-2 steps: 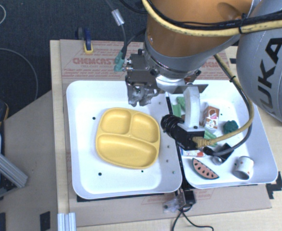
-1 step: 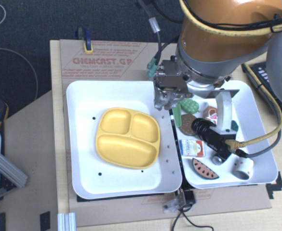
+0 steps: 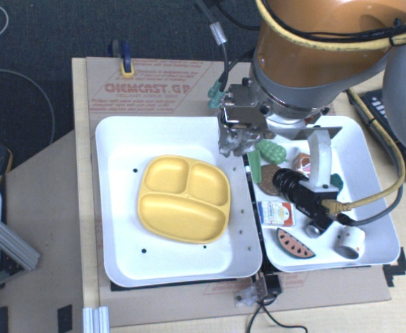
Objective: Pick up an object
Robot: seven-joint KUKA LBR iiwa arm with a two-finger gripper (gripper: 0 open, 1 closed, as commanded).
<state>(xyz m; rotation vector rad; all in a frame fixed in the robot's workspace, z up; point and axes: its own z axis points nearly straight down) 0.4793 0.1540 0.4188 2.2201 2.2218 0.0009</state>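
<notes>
In the left shallow white bin [image 3: 109,186], a yellow plastic plate with three compartments [image 3: 184,198] lies flat near the middle, its long side running roughly along the bin's near edge. To its right, the claw [image 3: 234,141] hangs over the far end of the wall where the two bins meet. Whether it is released or clenched cannot be told from this slant, and nothing is seen gripped in it. From the claw, the plate lies towards the left bin's near edge and to the left, a little apart. The closer candidates are in the right shallow white bin [image 3: 373,159]. A knobbly green oval toy [image 3: 272,150] sits just beside the claw on its right, by that bin's far-left corner. A slim dark green strip [image 3: 255,166] lies along the left wall, its long axis pointing from far edge to near edge. Further towards the near edge lie a red-and-white printed packet [image 3: 277,214], a toy watermelon slice [image 3: 296,243] and, nearer the near-right corner, a small white cup [image 3: 349,241]. The knobbly toy looks the shortest reach, calling for a small shift right.
</notes>
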